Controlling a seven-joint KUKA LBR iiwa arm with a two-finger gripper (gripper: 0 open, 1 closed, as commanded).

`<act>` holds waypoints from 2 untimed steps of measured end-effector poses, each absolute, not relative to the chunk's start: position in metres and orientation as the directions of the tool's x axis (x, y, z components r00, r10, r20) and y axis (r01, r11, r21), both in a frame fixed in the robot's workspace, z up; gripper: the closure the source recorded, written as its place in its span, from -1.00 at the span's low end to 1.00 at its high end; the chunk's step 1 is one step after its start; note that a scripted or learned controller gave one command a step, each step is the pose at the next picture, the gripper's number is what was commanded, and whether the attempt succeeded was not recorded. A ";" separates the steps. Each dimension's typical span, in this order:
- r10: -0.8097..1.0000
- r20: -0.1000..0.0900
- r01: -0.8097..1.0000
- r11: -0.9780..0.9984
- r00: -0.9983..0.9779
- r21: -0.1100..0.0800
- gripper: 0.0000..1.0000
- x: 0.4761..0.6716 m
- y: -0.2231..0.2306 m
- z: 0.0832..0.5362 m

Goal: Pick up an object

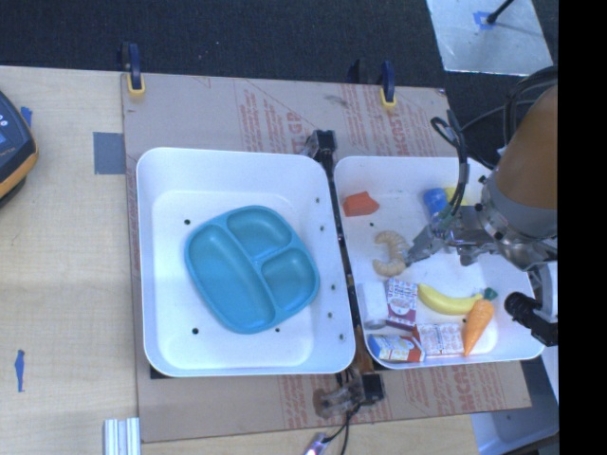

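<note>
Objects for picking, a croissant (390, 251), banana (448, 300) and carrot (477, 322), are all lying in the right bin (403, 167), none lifted. The tool (424, 244) is hovering just beside the croissant; its grip I cannot tell. Grasping is yet to come.

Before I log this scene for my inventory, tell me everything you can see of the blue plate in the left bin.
The blue plate is a rounded, glossy, plastic-looking tray in light blue, split by raised ridges into three compartments: one large and two smaller. It lies flat, face up and turned at a slant, on the floor of the left white bin, near its middle. It touches only the bin floor.
</note>
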State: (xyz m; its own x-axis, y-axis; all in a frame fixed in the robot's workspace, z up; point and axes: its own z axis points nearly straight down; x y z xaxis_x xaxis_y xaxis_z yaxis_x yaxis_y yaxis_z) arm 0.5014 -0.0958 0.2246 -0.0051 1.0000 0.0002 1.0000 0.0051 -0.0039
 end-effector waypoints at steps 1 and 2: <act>1.000 -0.001 1.000 0.004 -0.004 -0.005 -1.00 0.516 -0.110 0.152; 1.000 0.000 1.000 0.005 -0.005 -0.006 -1.00 0.541 -0.107 0.091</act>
